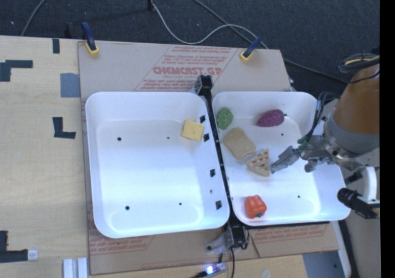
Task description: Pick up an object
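The right bin point(307, 209) holds a green lumpy item point(224, 117), a purple fruit-like item point(270, 118), a tan bread-shaped piece point(239, 143), a tan holed wedge point(260, 162) and a red pepper point(255, 206). A yellow cheese block point(192, 130) lies in the left bin point(111, 209) near its right wall. My gripper point(282, 160) reaches in from the right, low over the right bin, its tip just right of the holed wedge and touching or nearly touching it. Nothing shows held between its fingers.
A black divider clip point(203, 83) sits at the top where the two bins meet. The bins rest on a cardboard sheet point(185, 67) held by two clamps. Cables run across the dark floor behind. The arm's orange band point(364, 107) rises at the right edge.
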`<state>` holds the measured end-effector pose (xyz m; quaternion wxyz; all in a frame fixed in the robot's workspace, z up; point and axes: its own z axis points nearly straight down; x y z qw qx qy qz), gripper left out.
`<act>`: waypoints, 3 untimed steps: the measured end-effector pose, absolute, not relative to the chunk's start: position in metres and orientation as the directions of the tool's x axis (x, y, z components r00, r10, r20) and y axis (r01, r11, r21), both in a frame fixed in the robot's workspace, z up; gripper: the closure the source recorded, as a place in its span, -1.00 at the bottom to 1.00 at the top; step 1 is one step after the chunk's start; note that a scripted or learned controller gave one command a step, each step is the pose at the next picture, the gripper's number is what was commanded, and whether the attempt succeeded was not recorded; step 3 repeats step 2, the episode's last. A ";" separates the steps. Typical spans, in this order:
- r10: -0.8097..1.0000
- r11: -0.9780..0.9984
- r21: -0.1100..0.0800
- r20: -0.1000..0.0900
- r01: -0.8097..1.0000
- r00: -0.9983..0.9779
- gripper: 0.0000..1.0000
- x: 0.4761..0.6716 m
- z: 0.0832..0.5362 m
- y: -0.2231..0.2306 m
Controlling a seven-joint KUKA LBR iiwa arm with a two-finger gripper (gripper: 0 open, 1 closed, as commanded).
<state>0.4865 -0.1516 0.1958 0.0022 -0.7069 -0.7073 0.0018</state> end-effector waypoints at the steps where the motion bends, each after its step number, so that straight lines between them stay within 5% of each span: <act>1: 1.000 -0.001 -0.010 0.002 1.000 0.001 -1.00 0.497 0.125 -0.177; 2: 1.000 0.004 -0.010 0.006 1.000 -0.004 -1.00 0.545 0.085 -0.184; 3: 1.000 0.004 -0.010 0.006 1.000 -0.004 -1.00 0.545 0.085 -0.184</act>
